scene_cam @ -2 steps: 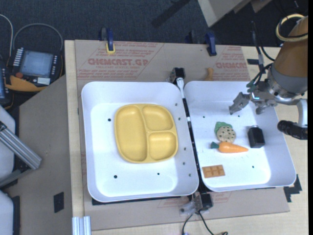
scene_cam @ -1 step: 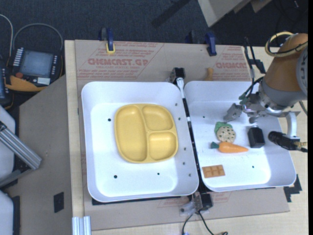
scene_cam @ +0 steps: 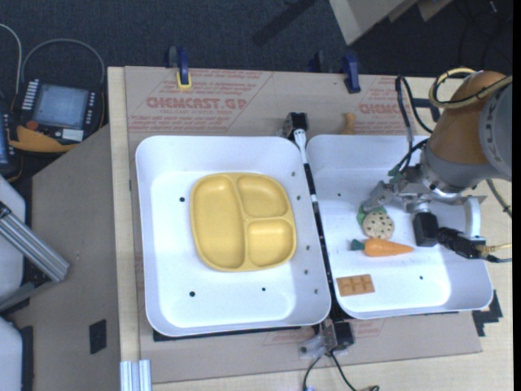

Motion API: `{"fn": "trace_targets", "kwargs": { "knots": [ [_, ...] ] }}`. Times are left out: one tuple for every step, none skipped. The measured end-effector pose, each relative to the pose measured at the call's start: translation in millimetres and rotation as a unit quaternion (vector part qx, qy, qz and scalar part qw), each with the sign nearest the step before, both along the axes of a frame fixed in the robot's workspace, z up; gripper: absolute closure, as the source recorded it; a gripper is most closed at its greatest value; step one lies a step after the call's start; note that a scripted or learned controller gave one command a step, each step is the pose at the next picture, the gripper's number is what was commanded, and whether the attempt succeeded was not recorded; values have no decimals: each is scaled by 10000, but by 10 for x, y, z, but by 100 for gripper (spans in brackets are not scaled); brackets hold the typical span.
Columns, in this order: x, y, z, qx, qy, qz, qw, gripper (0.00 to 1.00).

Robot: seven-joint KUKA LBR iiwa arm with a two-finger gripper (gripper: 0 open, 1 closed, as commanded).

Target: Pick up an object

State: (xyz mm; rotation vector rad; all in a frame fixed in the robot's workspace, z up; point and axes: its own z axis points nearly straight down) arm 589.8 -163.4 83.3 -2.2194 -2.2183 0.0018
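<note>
A cardboard sheet (scene_cam: 244, 96) printed with red lettering covers the bench, and two blue clamps (scene_cam: 181, 65) grip its far edge. Two shallow white bins sit side by side on it. The left bin (scene_cam: 163, 218) carries a yellow divided plate (scene_cam: 242, 220) at its centre, with three compartments. A handheld control pendant (scene_cam: 55, 108) with a small screen lies beyond the bench's left edge.

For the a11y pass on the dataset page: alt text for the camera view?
A grey robot arm reaches from the right into the right white bin, its gripper just above a round cookie, with a toy carrot and a waffle nearby. The left bin holds a yellow divided plate.
</note>
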Motion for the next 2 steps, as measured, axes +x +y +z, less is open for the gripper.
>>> {"fn": "trace_targets", "kwargs": {
  "knots": [
    [17, -3, 133, -11, -33, 1, 10000, 100],
    [-42, 50, 618, -19, -45, 7, 10000, 100]
  ]
}}
